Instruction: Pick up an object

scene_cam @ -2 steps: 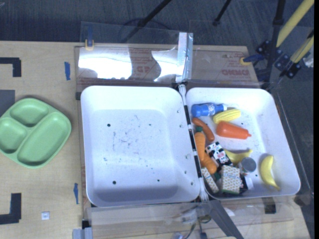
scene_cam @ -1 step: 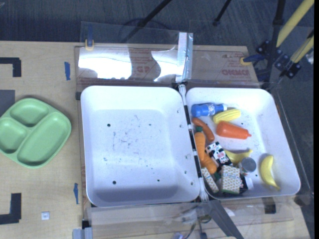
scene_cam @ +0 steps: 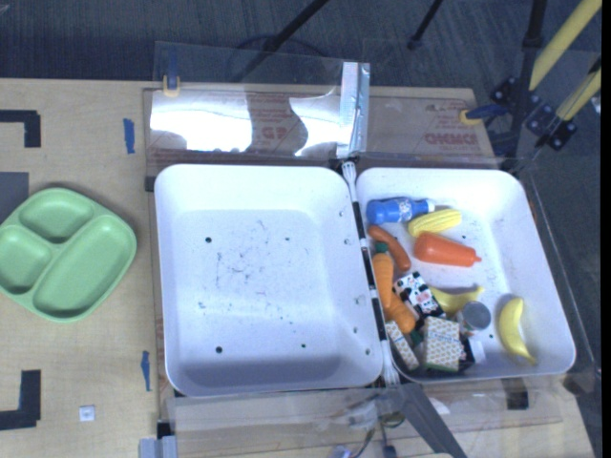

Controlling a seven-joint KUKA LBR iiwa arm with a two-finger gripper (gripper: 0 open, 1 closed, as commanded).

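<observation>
The right bin (scene_cam: 535, 256) holds a crowd of toy items along its left side. At its back lie a blue bottle (scene_cam: 394, 210) and a yellow corn cob (scene_cam: 434, 221). An orange-red pepper (scene_cam: 443, 249) sits just in front of them. Two orange carrots (scene_cam: 386, 280) run along the divider. A black-and-white cow-patterned piece (scene_cam: 415, 293) and a patterned box (scene_cam: 442, 343) lie nearer the front. A yellow banana (scene_cam: 515, 327) rests at the front right, beside a grey round lid (scene_cam: 475, 316).
The left bin (scene_cam: 258, 275) has a bare, scuffed floor. A green divided plate (scene_cam: 62, 253) lies on the bench at far left. A clear plastic panel (scene_cam: 258, 113) stands behind the bins. Tripod legs and a yellow pole (scene_cam: 563, 27) rise at the back right.
</observation>
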